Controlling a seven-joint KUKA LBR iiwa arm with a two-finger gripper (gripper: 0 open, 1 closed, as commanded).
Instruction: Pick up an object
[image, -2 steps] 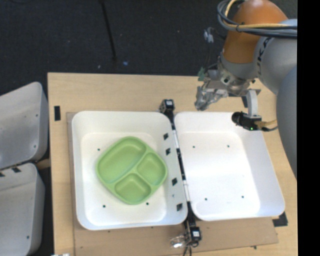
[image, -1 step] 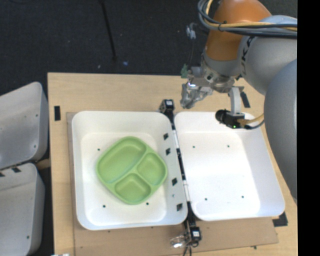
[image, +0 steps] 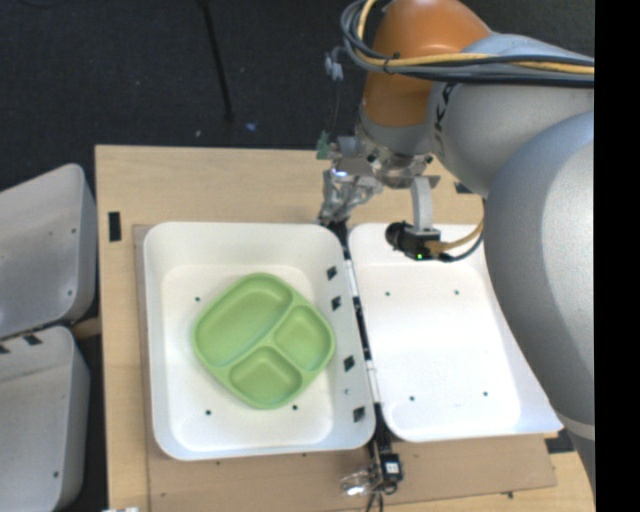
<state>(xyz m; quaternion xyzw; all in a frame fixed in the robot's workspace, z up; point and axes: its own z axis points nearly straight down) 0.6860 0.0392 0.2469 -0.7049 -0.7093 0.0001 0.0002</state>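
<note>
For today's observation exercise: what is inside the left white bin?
The left white bin holds a single green divided plate with three compartments, lying flat near the middle. The bin floor beneath the plate is covered, so anything there cannot be seen.

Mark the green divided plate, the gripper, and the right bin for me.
green divided plate (image: 262, 340): camera view, on the ridge where its three compartments meet.
gripper (image: 340, 208): camera view, at the tips, above the far end of the bins' divide.
right bin (image: 440, 350): camera view, on its bare white floor.
</note>
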